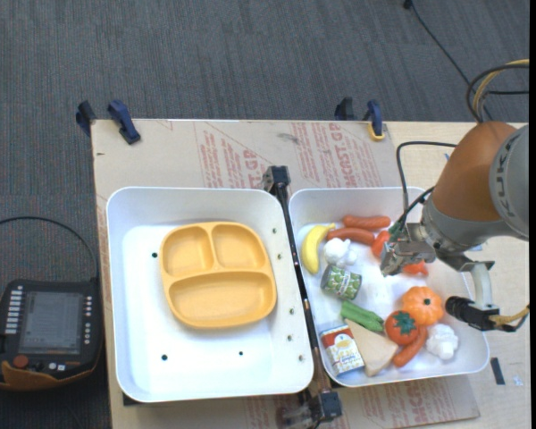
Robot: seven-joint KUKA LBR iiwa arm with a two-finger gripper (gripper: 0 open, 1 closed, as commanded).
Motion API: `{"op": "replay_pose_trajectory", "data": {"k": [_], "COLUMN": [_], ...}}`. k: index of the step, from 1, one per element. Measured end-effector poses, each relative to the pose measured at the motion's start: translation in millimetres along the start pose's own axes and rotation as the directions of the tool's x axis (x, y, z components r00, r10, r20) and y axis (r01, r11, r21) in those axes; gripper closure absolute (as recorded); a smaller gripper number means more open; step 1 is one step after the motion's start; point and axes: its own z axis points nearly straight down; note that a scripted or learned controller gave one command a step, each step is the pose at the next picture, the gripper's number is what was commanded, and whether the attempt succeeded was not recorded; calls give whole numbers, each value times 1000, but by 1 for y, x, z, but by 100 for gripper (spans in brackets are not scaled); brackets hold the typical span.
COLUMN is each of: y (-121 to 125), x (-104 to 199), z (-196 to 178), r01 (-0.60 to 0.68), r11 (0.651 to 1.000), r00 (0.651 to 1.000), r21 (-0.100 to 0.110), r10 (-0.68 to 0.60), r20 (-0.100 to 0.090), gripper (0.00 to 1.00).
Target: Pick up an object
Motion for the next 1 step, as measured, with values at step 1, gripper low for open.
{"op": "replay_pose_trajectory", "data": {"k": [1], "y": [0], "x": [0], "z": [0], "r01": [-1], "r11": [1000], "r00": [1000], "r21": [0], "r10": [1], "r20": [0], "gripper": [0]}}
